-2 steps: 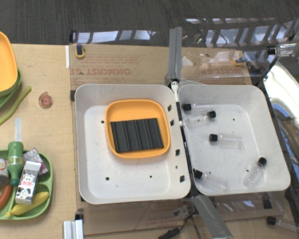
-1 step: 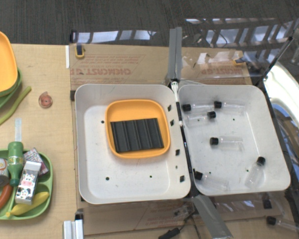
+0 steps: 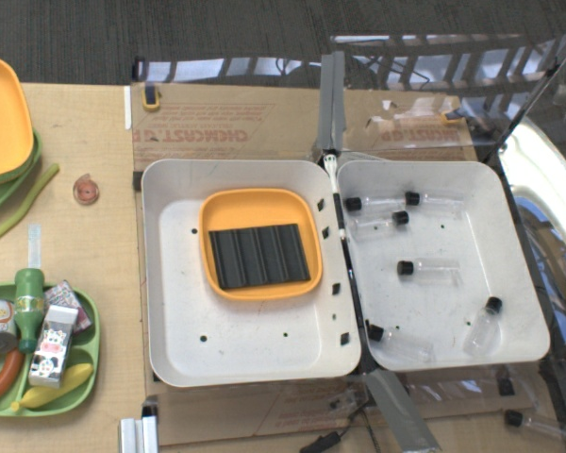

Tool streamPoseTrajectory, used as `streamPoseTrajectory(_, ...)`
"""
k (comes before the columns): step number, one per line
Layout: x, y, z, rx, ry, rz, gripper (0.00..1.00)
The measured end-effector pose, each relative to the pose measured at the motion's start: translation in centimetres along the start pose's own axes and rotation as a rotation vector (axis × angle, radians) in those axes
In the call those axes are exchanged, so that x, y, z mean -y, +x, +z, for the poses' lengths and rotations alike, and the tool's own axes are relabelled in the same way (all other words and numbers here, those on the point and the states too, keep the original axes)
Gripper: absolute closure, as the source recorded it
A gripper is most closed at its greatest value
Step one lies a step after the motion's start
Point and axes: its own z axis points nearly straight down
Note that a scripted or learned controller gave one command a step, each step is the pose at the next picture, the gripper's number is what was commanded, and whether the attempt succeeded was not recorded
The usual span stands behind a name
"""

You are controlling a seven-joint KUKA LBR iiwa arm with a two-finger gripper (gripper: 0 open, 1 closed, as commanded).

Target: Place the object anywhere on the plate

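On the counter (image 3: 85, 243) two white bins sit side by side, touching along their inner edges. The left bin (image 3: 170, 347) carries an orange plate (image 3: 260, 201), set toward its far half. A black ribbed slab (image 3: 260, 257) lies flat on that plate, within the rim and slightly skewed. The right bin (image 3: 514, 253) holds a scatter of clear tubes with black caps: two near the far wall (image 3: 377, 202), one about the middle (image 3: 426, 268), one toward the near right corner (image 3: 483, 324), and one by the near left corner (image 3: 387, 333). All of them lie on their sides, well apart from the plate. Off to the left a green tray (image 3: 87, 371) of toy food stands on the counter, apart from both bins.

Whether the hand is spread or pressed together I cannot tell, and nothing in the scene is being carried.

My reading is that the step in hand is either the very start or the very end. If the slab is the task's thing, it already rests on the plate and the work looks finished. If a tube is meant, none has been lifted yet. In that case the next move calls for a descent into the right bin over one tube, a pinch across its thin round body, which is likely to roll or slip, then a carry over the shared walls to the plate
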Motion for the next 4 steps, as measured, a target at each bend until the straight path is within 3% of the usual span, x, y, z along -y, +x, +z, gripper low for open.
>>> streamPoseTrajectory(2,0.4,3.7,0.1,0.000,-0.002,-0.757,0.00)
streamPoseTrajectory(3,0.2,1.9,0.1,0.002,-0.002,-1.184,0.00)
streamPoseTrajectory(4,0.6,6.1,4.2,0.000,-0.005,-1.420,0.00)
